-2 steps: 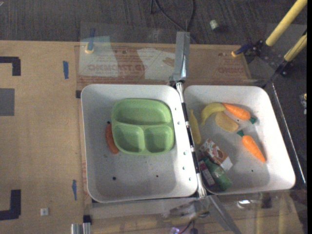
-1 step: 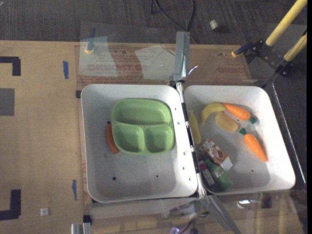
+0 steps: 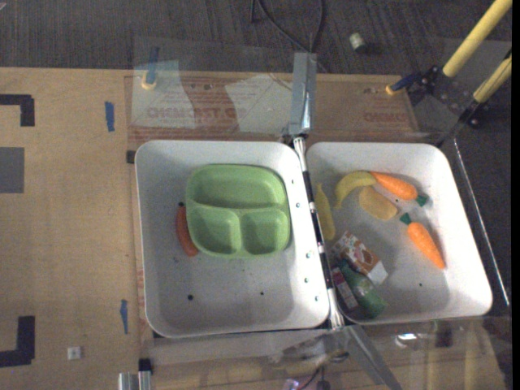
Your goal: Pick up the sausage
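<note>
The sausage (image 3: 185,231) is a reddish-orange curved piece lying in the left bin (image 3: 162,299), tucked against the left edge of a green divided plate (image 3: 239,210). Part of its right side is hidden under the plate's rim.
The right bin (image 3: 463,291) holds two carrots (image 3: 396,187) (image 3: 426,244), a banana (image 3: 354,185), a yellow slice (image 3: 379,203), a long yellow piece (image 3: 324,210), a small carton (image 3: 360,257) and a green bottle (image 3: 363,293). Yellow-handled clamps (image 3: 479,31) stand at the upper right.
</note>
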Robot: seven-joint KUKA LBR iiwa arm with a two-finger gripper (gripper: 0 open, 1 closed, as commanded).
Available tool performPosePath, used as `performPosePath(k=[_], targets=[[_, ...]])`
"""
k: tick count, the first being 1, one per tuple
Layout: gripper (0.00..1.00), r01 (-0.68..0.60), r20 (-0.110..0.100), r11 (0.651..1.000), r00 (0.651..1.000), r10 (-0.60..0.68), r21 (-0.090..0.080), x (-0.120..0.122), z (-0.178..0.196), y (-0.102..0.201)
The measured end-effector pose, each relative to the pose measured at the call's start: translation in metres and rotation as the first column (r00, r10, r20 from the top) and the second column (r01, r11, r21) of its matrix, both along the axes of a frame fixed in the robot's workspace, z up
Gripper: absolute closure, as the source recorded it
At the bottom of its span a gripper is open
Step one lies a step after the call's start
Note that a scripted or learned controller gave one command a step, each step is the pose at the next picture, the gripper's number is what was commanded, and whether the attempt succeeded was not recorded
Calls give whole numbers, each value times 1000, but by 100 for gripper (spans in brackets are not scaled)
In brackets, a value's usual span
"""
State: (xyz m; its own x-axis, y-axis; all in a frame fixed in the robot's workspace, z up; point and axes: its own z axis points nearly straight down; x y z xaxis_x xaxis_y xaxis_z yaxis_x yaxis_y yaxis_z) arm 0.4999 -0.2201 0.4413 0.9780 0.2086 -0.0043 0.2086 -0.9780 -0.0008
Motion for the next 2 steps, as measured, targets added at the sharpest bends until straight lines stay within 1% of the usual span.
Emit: performPosePath(k=[1, 2], targets=[[100, -70, 2, 998, 998, 70, 2, -19, -152, -3], [0, -69, 2, 998, 998, 69, 2, -19, -152, -4]])
